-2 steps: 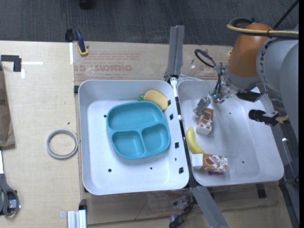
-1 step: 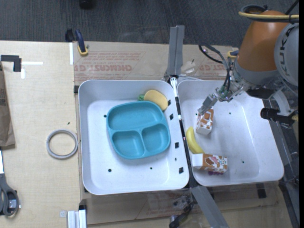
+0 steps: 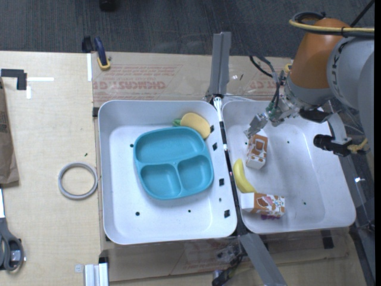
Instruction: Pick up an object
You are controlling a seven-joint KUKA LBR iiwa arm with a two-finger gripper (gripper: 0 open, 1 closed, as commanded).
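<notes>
In the right bin [image 3: 309, 177] a small brown-and-white carton [image 3: 257, 151] stands near the left wall. A yellow banana [image 3: 241, 176] lies just below it, and a second carton [image 3: 266, 205] lies on its side at the front left corner. My gripper [image 3: 262, 121] hangs just above the upright carton's far end, reaching in from the right under the orange band [image 3: 312, 52]. Nothing shows as held. The left bin [image 3: 119, 201] holds a blue divided plate [image 3: 174, 162] and a yellow fruit [image 3: 196, 123] at its back edge.
A grey divider post [image 3: 220, 64] rises between the bins at the back. On the bench to the left lie a tape ring [image 3: 77, 180], scissors [image 3: 9, 252] and a blue clamp [image 3: 102, 55]. A black cable fitting [image 3: 330, 143] juts over the right bin.
</notes>
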